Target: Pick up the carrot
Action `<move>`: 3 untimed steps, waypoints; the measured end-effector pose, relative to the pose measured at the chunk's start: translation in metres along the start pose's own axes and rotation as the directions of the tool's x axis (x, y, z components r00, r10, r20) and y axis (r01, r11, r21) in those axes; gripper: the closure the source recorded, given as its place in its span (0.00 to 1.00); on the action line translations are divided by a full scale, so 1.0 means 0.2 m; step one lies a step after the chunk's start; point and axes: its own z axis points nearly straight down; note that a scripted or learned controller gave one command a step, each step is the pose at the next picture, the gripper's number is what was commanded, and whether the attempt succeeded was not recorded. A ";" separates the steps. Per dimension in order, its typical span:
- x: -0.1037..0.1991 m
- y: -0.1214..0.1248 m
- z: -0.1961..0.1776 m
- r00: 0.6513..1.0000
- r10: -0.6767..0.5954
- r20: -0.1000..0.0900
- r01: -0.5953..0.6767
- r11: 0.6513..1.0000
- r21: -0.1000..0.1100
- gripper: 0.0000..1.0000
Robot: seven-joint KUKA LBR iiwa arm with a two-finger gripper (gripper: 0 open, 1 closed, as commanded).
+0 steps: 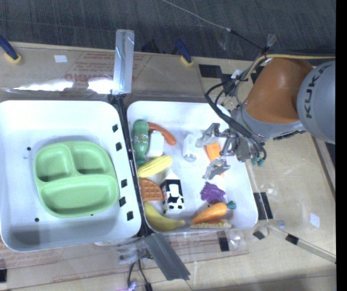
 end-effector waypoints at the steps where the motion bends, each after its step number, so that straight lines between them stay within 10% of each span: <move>1: -0.16 -0.01 0.22 0.984 -0.178 0.018 0.178 0.984 0.010 0.00; 2: -0.20 0.00 0.14 0.983 -0.180 0.040 0.180 0.984 0.016 1.00; 3: -0.19 0.00 0.14 0.983 -0.180 0.038 0.180 0.984 0.015 0.00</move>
